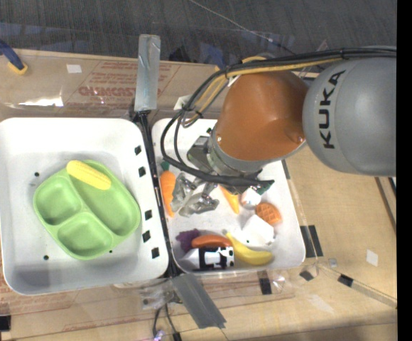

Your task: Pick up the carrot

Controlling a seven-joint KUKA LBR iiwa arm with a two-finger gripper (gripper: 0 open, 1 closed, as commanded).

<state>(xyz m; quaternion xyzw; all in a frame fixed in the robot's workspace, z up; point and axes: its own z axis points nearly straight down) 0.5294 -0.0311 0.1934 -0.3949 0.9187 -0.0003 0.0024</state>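
In the right bin, nearest my camera, I count one black-and-white item, one purple piece and one banana. Behind them lie one white piece and one ridged orange piece. The carrot lies at the bin's left wall, just beside the gripper; I cannot tell its finger state. The left bin holds one green divided plate carrying one yellow corn cob.
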